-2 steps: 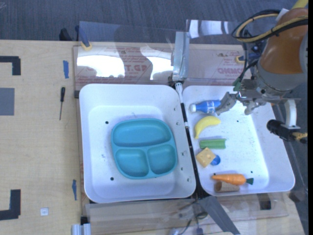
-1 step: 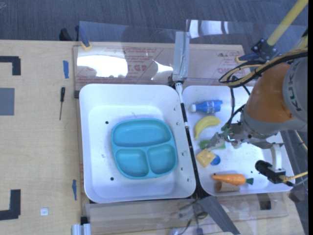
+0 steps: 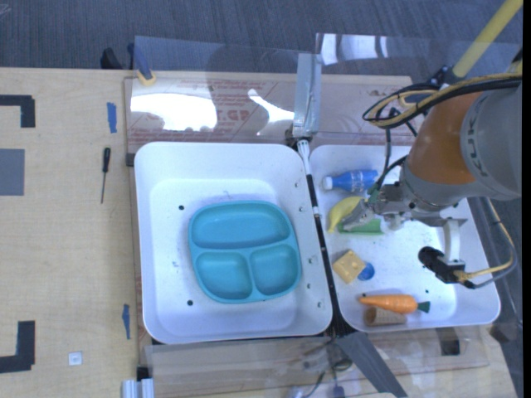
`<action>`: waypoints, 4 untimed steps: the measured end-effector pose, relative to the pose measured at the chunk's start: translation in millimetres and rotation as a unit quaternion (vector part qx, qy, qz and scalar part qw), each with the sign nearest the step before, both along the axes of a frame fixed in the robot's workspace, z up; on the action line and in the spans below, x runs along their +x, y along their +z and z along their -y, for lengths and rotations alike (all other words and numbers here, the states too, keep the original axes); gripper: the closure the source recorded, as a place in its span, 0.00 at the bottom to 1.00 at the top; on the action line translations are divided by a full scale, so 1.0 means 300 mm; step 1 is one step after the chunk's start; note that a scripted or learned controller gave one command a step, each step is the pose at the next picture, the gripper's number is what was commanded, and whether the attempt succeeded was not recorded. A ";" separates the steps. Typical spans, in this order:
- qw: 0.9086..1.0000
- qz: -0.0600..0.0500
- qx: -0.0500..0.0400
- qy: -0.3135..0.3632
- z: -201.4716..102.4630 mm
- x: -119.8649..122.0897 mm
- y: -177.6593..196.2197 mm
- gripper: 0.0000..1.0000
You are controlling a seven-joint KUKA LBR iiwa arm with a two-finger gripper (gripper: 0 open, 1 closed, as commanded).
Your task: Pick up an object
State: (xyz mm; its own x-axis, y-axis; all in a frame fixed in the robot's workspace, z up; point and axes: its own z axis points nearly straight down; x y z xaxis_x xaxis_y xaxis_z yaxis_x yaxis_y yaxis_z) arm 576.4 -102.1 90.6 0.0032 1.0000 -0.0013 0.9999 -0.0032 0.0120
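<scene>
On the far left, well away from the jaws, a thin black-handled screwdriver [image 3: 104, 172] lies on the pale wooden bench [image 3: 58, 247]. Next comes the left shallow white bin [image 3: 158, 181], holding a turquoise plastic plate with three compartments [image 3: 245, 251], also well to the left of the jaws. Across the divider sits the right shallow white bin [image 3: 485, 301], where the arm works.

The two-finger gripper [image 3: 365, 214] points left and reaches down among the objects near the bin's upper left part. A yellow plastic banana [image 3: 342, 211] lies just left of the jaws, touching or nearly touching their tips, above a flat green piece [image 3: 358, 229] just below them. Whether the jaws are released or clenched cannot be told, since the fingers blur into the clutter.

A clear plastic bottle with a blue label [image 3: 350, 180] lies on its side just above the jaws. Below them, apart, rests a yellow block like a cheese wedge [image 3: 348, 266] with a small blue piece [image 3: 366, 271] touching its right side. Farther below lies an orange toy carrot with a green tip [image 3: 392, 303], near the bin's lower edge.
</scene>
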 end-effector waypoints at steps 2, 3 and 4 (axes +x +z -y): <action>0.993 -0.016 0.000 0.117 -0.002 0.242 -0.009 0.00; 0.993 -0.008 0.000 0.117 -0.010 0.255 0.027 1.00; 0.993 -0.009 0.000 0.118 -0.010 0.252 0.023 0.00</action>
